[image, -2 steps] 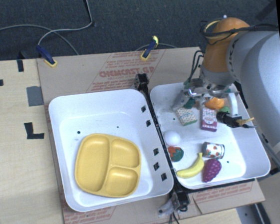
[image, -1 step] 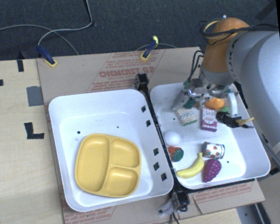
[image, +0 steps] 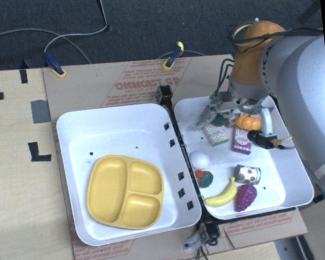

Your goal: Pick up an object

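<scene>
Left bin (image: 69, 128), well left of the claw (image: 225, 109): one yellow tray (image: 124, 190), three compartments. Right bin (image: 294, 184), listed left to right: white ball (image: 200, 160) and red-green toy (image: 205, 178) below-left of the claw; banana (image: 222, 195) and grapes (image: 245, 197) well below it; patterned packet (image: 215, 133) just beneath it; can (image: 247, 174) below; purple box (image: 240, 140) and orange (image: 247, 122) just right. Claw low over the bin's upper part near the packet, nothing visibly held; its opening cannot be told.
</scene>
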`<state>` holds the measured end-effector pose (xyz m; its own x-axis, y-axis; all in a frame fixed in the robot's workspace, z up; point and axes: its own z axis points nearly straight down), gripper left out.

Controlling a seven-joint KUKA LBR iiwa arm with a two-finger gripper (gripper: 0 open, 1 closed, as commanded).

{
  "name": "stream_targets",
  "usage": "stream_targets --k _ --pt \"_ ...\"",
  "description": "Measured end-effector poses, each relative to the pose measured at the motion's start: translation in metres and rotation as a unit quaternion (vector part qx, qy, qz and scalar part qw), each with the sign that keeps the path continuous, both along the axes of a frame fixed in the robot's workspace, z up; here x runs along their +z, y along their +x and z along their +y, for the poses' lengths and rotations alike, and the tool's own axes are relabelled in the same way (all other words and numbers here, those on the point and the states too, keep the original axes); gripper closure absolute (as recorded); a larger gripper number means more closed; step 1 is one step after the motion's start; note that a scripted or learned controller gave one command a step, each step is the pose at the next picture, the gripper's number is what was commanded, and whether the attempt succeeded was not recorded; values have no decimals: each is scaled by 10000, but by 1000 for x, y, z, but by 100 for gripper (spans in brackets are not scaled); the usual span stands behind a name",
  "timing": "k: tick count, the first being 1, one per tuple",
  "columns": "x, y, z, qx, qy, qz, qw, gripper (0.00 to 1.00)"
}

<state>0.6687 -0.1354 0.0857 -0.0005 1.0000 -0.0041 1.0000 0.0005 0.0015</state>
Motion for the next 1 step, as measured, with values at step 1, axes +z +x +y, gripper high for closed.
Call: stream_targets --k 1 --pt "0 0 -8 2 7 -1 10000 0"
